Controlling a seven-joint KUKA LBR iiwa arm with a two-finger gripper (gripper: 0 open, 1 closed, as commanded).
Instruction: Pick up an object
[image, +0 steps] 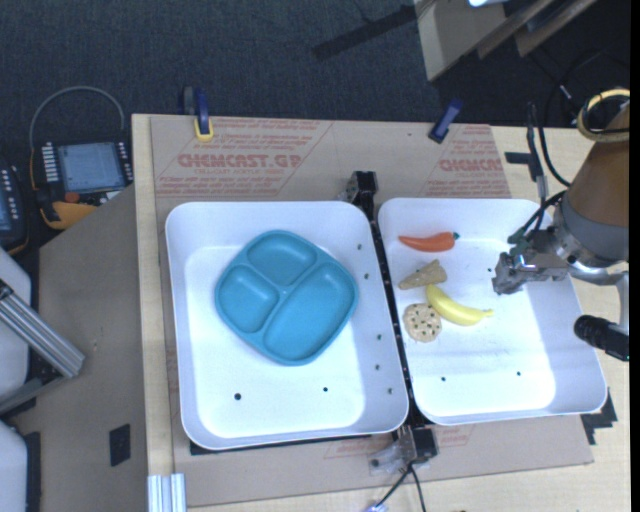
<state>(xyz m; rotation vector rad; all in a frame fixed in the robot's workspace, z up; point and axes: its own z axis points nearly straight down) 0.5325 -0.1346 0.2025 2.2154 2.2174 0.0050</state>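
Note:
The right bin (520, 385) holds an orange carrot (427, 241), a tan cone-shaped piece (424, 275), a yellow banana (456, 307) and a round cookie (423, 322). My gripper (510, 273) hangs over the right bin, a little right of the banana's upper end and below the carrot's level. Nothing shows between its fingers. The arm comes in from the right edge.
In the left bin (200, 400) lies a blue divided plate (287, 295). Both bins rest on a cardboard sheet (330, 150), with clamps at its far edge. A handheld pendant (88, 166) with a cable lies off the bench at far left.

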